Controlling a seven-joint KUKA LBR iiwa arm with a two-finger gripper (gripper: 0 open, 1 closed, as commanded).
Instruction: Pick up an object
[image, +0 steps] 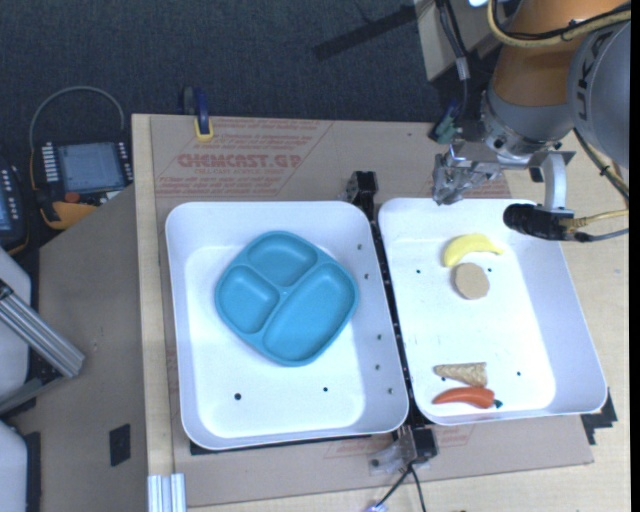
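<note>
The table (150, 300) carries two white bins side by side. The left bin (200, 400) holds a blue divided plate (287, 297) at its centre. The right bin (540, 330) holds a banana (472, 247) and a tan round piece (472, 282) toward its far edge, and a wedge (462, 373) and carrot (464, 397) at its near edge. The claw (456, 183) hangs over the right bin's far-left corner, carrying nothing; its opening cannot be judged. Risk: descent here strikes the bin rim, well apart from any object.

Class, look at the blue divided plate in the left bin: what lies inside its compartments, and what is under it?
The blue plate shows three compartments with bare blue surfaces. It rests on the left bin's white floor; the patch beneath it is covered.
</note>
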